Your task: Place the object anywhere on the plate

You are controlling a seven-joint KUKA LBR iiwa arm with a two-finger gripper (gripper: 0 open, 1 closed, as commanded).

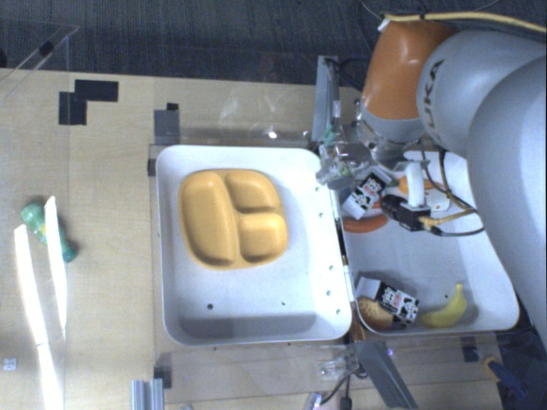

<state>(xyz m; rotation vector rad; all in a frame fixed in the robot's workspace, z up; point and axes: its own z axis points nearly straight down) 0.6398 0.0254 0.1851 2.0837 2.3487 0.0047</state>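
We start at the gripper, which hangs over the far left corner of the right bin, close to the wall shared with the left bin. Its fingers are lost among the wrist hardware and cables, so we cannot tell how they stand or whether anything sits between them. Just beneath and beside the gripper an orange-red object peeks out on the bin floor; we cannot name it more closely, nor say whether the gripper touches it.

Further out, at the near edge of the same bin, lie a banana, a small black-and-white item and a brownish rounded piece just left of it. In the left bin rests the yellow plate, a compartmented tray, well apart from all of these.

We judge the work to be at the pick stage: the gripper is poised over the orange-red object, and the plate bears nothing. The next move calls for a secure hold, a lift over the shared wall, and travel left to the plate.
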